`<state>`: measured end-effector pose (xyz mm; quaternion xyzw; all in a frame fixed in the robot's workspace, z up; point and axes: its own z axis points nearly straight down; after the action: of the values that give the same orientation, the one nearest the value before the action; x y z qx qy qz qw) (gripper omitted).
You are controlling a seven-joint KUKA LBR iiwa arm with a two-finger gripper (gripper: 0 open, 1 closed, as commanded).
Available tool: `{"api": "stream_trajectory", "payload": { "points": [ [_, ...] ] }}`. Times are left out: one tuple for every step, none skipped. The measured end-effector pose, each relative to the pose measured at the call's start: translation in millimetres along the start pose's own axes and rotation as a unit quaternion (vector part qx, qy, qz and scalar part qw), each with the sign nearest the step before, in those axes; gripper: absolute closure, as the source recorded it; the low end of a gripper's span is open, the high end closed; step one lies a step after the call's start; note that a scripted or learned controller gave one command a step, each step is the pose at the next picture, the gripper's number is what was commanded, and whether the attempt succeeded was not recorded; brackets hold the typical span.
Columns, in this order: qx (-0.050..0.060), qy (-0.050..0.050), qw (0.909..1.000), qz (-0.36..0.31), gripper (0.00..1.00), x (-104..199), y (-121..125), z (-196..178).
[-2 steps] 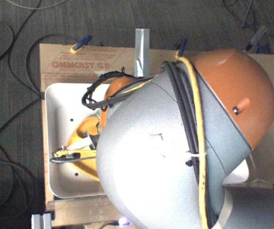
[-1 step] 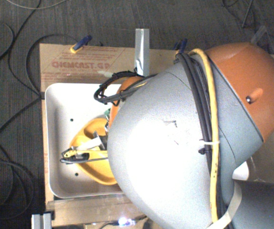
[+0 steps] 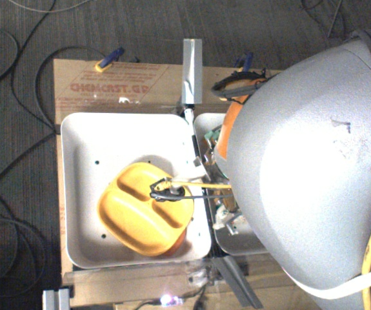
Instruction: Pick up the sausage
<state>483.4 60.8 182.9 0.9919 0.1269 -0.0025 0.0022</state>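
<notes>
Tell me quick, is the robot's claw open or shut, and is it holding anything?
Gripper: cannot be told. Its tip is over the yellow tray in the left bin, too small and dark to read.

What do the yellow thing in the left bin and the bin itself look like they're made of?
The yellow divided dish looks like moulded plastic: uniform colour, rounded edges, soft sheen, though a rubbery material can't be ruled out. The left bin looks like smooth white plastic, with rounded corners and a thin rim with a slight gloss; painted metal is possible.
</notes>
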Motion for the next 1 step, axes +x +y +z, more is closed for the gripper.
{"api": "stream_trajectory", "payload": {
  "points": [
    [-0.001, -0.003, 1.0, -0.003, 1.0, 0.1, -0.5, -8.1]
  ]
}}
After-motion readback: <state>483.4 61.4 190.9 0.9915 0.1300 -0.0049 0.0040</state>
